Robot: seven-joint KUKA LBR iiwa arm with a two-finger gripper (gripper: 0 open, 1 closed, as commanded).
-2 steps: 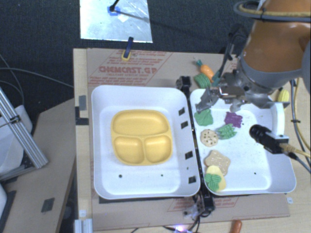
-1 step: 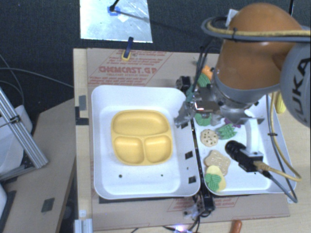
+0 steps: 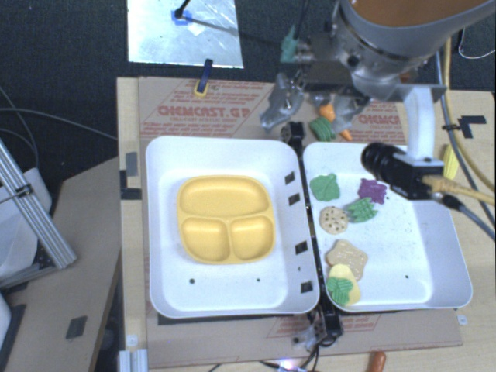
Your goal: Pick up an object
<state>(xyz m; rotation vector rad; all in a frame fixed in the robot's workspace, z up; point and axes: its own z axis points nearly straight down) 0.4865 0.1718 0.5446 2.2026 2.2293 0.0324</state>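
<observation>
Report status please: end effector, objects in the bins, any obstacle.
End effector raised above back edge of bins, nothing visibly held. Toy food pieces lie in right bin; yellow tray in left bin. No obstacle seen.

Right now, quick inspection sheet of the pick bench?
Surface: two white bins, left bin and right bin, on a printed board.
Job's things: right bin holds green leaf, purple piece, cookie, cracker, yellow-green piece.
Clutter: yellow divided tray in left bin.
Grippers: tool above the bins' far edge; green and orange bits beside it, grasp unclear.
Cables: yellow cable over right bin.
Surroundings: foil sheet behind.
</observation>
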